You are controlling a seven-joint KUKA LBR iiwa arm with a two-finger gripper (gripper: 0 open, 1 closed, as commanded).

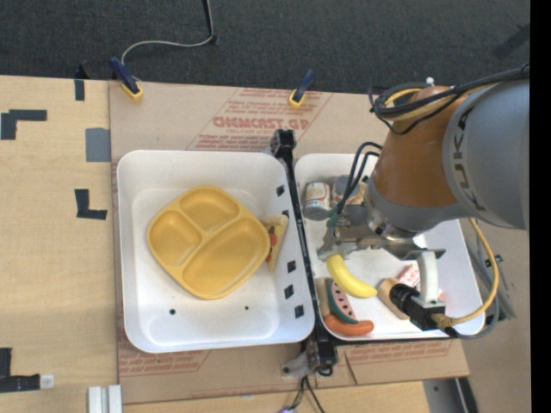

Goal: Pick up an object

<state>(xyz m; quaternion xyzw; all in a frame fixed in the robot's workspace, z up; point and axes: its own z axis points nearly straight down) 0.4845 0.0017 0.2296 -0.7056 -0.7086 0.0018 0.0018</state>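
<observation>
Grey arm (448,162) bent low — above banana (351,278).

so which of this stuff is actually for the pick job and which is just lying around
For the job:
- claw, over the right bin
- banana
- watermelon slice
- hot dog
- can

Lying about:
- yellow divided plate in the left bin
- yellow and blue clamps on the cardboard edge
- black cable

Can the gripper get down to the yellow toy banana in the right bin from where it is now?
Probably yes: the yellow toy banana lies uncovered in the right white bin, just below the gripper, with nothing on top of it.
</observation>
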